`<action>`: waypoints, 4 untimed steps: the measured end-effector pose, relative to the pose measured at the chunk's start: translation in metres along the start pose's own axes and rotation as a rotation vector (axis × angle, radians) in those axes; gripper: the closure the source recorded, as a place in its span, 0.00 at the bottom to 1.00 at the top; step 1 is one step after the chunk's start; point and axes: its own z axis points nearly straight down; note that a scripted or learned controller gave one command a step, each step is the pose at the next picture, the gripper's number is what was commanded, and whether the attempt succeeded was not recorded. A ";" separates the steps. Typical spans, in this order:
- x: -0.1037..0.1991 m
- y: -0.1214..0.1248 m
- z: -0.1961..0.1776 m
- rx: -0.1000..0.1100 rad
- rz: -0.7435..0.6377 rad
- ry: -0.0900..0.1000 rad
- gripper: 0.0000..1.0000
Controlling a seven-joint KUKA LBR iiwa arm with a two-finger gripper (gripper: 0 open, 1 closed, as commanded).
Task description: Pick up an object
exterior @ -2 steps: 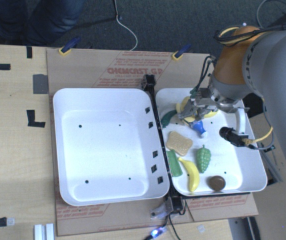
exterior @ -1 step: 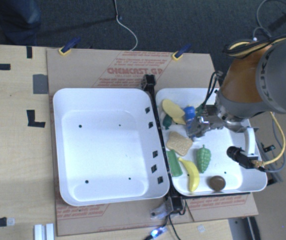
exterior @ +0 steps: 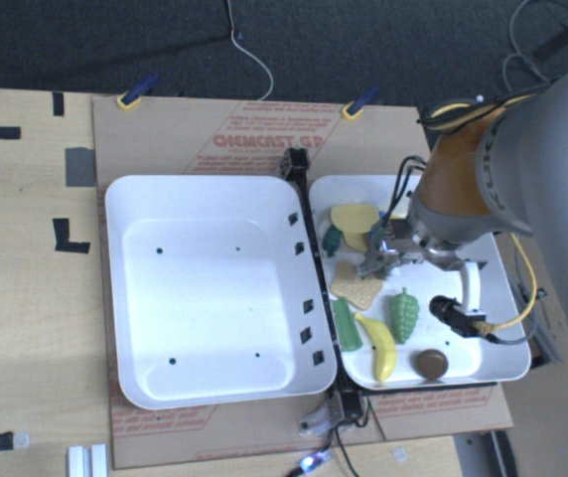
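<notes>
Gripper (exterior: pixel 376 258) low in right bin (exterior: pixel 497 371), seemingly above tan piece (exterior: pixel 357 289), near banana (exterior: pixel 380 346)

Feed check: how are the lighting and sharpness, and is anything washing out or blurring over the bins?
Camera view: even, soft light; the left bin is bright white but its rim stays readable. The arm looms large and slightly soft at the right. The gripper over the right bin is small and indistinct; the banana reads clearly.
</notes>
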 end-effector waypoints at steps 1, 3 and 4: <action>-0.001 0.004 -0.050 -0.008 -0.001 0.000 1.00; -0.055 -0.053 -0.154 -0.005 0.001 0.001 1.00; -0.015 0.038 -0.301 -0.026 -0.008 -0.004 1.00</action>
